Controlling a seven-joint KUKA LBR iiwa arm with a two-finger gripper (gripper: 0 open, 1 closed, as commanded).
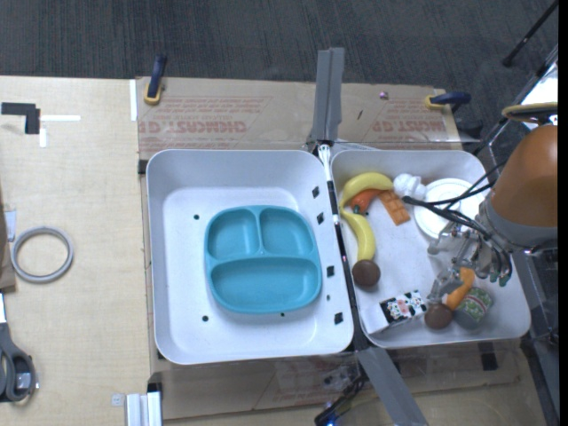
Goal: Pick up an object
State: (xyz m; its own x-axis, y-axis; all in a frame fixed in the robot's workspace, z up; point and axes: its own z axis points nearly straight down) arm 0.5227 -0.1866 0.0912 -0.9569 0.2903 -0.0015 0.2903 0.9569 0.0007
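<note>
My gripper is low in the right bin, near its front right corner. It hangs directly over a small orange carrot-like piece. Beside that piece lie a brown lump and a green patterned can. A black-and-white cow-print box lies to the left of them. Farther back in the bin are two yellow bananas, an orange block, a white bottle, a white bowl and a brown ball.
The left bin holds a blue divided plate. The arm's orange band and cables hang over the right bin's right side. A roll of tape and scissors lie on the bench at far left.
</note>
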